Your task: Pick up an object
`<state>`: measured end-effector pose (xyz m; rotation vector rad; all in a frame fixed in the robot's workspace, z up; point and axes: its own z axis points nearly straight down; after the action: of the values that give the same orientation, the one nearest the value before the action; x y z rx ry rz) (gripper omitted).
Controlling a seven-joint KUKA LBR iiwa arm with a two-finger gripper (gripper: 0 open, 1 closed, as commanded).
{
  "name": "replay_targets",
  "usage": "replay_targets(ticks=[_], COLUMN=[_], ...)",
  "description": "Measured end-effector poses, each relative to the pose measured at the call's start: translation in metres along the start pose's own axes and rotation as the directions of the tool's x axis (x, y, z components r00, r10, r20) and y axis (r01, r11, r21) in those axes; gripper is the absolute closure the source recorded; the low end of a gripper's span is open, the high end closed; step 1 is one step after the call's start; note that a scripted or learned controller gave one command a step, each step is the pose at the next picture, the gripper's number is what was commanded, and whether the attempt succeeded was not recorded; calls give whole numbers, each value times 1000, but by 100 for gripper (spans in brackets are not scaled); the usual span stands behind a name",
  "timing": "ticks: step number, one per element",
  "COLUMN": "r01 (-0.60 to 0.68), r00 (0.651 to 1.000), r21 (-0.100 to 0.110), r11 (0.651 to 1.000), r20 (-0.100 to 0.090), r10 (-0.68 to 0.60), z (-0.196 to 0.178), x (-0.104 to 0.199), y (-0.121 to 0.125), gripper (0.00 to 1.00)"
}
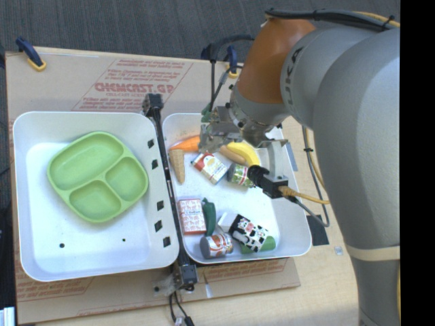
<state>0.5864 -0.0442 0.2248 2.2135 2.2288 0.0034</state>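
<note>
One arm, one claw point(216, 133), lowered into the upper end of the right bin point(289, 244). Whether the claw is apart or together cannot be told: the wrist and orange band block the tips from this angle, and nothing is seen clamped.

Nearest candidates, relative to the claw:
- Carrot point(185, 143): just beside the claw on the side toward the bin divider, long axis roughly level across the frame, tip pointing away from the claw.
- Cone-shaped pastry point(177, 164): below the carrot, near the divider wall, long axis running up-down in the frame.
- Small carton point(209, 168): just below the claw, tilted.
- Banana point(240, 153): just to the arm side of the claw, long axis slanting down and away toward the bin's far wall, partly under the wrist.
- Small can point(239, 175): beyond the banana, lower.

Well apart from the claw, at the near end of the bin: red box point(191, 216), green pepper point(209, 215), red can point(216, 244), cow-print carton point(250, 234).

Judgement: the carrot's thick end or the carton is likeliest under the claw. For the carrot, closure across its short axis would be required, i.e. jaws aligned up-down in the frame. Crowding at this end raises the risk of a pinch on two items or a miss.
</note>
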Motion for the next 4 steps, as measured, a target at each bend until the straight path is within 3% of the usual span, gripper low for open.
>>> replay_targets(ticks=[1,2,3,4], r01=[-3,-1,-3,0], r00=[1000,1000,1000,1000], r21=[1,4,1,2], r11=[1000,1000,1000,1000], r20=[2,1,1,2], r10=[3,1,3,0], z=[-16,10,-16,-14], x=[-22,-5,-14,23], y=[-68,-5,-90,-109], gripper=[100,100,100,100])
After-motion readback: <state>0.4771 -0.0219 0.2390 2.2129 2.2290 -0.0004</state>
